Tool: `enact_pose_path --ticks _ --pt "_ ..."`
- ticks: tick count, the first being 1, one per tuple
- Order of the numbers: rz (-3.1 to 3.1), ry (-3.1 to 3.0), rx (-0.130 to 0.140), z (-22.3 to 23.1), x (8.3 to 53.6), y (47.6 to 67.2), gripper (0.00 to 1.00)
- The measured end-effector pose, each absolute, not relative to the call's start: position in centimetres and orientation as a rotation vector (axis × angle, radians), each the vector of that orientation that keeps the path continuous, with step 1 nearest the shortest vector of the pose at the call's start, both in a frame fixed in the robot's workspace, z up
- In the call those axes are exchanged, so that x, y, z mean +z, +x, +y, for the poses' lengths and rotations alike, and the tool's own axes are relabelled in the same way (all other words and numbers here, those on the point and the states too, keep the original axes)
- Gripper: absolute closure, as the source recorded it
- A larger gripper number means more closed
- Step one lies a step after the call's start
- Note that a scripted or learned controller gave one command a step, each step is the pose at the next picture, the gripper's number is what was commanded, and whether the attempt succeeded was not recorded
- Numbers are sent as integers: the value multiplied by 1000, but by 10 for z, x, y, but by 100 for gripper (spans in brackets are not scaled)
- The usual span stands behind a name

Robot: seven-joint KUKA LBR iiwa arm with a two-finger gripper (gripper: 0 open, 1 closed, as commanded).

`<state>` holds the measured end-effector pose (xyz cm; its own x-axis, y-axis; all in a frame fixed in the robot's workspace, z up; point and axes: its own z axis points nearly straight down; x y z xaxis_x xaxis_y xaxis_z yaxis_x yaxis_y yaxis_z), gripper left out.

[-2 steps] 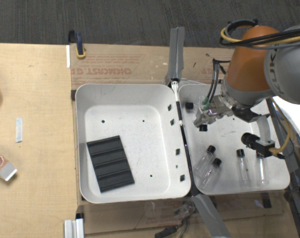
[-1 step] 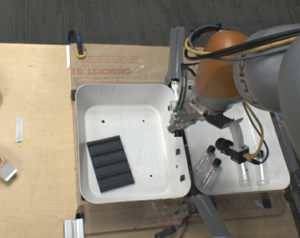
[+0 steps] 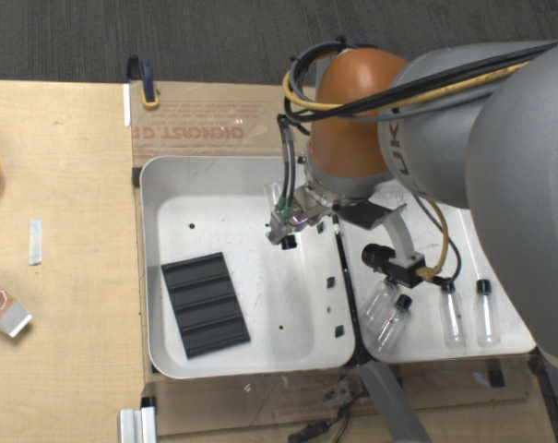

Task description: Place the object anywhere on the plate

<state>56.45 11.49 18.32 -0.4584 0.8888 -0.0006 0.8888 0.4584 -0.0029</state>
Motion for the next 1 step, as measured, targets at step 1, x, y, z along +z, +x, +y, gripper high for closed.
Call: enact_pose_path --ticks 1 --pt "-2682 -1634 4 115 183 565 0"
